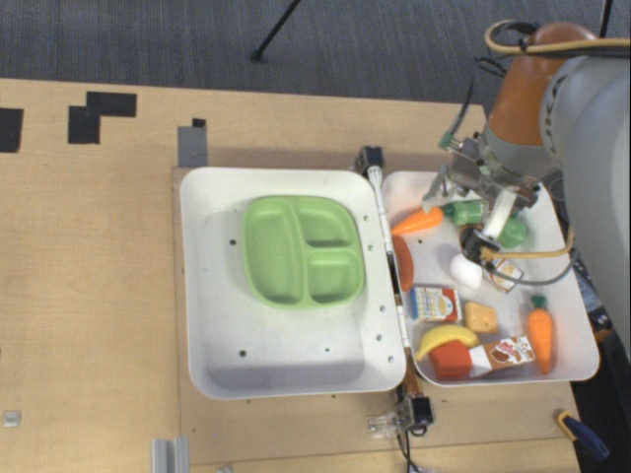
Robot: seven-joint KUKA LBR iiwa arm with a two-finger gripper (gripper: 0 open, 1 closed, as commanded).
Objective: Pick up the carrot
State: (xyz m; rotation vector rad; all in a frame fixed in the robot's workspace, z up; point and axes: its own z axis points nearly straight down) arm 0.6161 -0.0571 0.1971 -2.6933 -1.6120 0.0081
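Two orange carrots lie in the right bin (582,363). One carrot (417,222) is at the bin's upper left, pointing left, with a green piece (463,210) at its right end. The other carrot (539,335) has a green top and lies upright in the picture near the bin's right wall. My gripper (441,197) hangs low over the bin's upper part, just above and to the right of the upper-left carrot. The wrist and cables hide its tips. I see nothing lifted off the bin floor.
The right bin also holds a white egg (465,271), a green bottle (511,229), a red sausage (402,261), a small carton (434,304), a cracker (481,316), a banana (446,338) and a juice box (508,353). A green divided plate (301,249) lies in the left bin (212,353).
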